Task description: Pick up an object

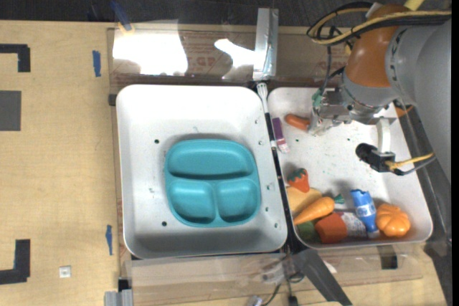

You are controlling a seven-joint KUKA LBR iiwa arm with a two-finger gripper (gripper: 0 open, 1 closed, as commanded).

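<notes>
The near edge of the bench (57,175) shows a bare tan surface with black corner marks and strips of blue tape; no lettering can be read on any of it. Two white bins sit side by side upon it. The left bin (136,118) holds one teal divided tray (212,180), lying flat with three compartments, one long and two smaller. The right bin (337,154) holds a cluster of toy foods along its near wall: an orange carrot-shaped piece (313,210), a red block (331,228), a small orange pumpkin-shaped item (394,219), and a blue-and-white bottle (363,206) whose label is too small to read. A green piece partly under the carrot cannot be identified. A small orange-and-green item (299,179) lies apart from the cluster, nearer the bin's left wall. A purple-and-white stick-like object (277,132) rests along the divide between the bins; any print on it is illegible.

The grey arm (423,68) enters from the right, its far part cut off by the frame, with the orange band (369,61) above the wrist and cables looping over it. The gripper (320,118) sits low over the far-left part of the right bin, just beside a small orange sausage-shaped piece (297,121). Contact between them cannot be confirmed. Whether its fingers stand apart or together cannot be told, and nothing is seen between them. A black fitting (373,154) hangs below the wrist.
</notes>
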